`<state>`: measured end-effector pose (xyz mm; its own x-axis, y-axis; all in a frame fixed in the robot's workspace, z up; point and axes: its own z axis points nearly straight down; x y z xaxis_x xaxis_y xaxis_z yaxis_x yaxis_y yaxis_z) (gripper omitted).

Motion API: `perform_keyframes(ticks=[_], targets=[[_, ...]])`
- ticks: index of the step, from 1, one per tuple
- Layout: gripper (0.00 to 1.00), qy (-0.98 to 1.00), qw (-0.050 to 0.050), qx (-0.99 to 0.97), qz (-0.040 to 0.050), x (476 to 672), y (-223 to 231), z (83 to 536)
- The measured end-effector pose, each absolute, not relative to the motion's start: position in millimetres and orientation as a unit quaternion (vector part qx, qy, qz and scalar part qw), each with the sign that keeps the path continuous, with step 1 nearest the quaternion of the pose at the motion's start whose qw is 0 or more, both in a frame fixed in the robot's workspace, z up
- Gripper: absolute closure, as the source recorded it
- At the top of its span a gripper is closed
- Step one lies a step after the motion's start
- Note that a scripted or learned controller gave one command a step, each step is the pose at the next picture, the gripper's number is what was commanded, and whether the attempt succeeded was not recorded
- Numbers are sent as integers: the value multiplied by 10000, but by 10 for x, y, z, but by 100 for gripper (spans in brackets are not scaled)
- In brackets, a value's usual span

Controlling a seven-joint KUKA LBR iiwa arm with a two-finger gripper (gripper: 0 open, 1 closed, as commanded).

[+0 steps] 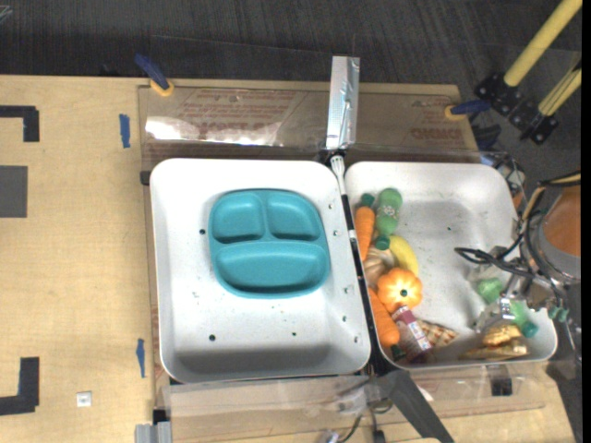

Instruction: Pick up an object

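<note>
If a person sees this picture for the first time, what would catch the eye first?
Probably the teal divided plate, lying alone in the left bin. Next comes the bright toy food along the left wall of the right bin: a carrot, a banana and an orange tomato-like fruit.

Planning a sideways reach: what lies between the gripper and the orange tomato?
In the camera view, bare white bin floor separates the gripper from the tomato.

Robotics lab: two white bins [185,247] are fixed on a plywood bench [65,247] with black tape markers [23,123], clamps [152,74], dark carpet [231,7] far side.
</note>
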<state>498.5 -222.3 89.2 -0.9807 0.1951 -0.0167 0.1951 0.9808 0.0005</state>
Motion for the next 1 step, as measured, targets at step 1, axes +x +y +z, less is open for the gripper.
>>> perform_keyframes(ticks=[1], targets=[[0, 9963, 83, 852, -20, 5365, -2235, 2245]])
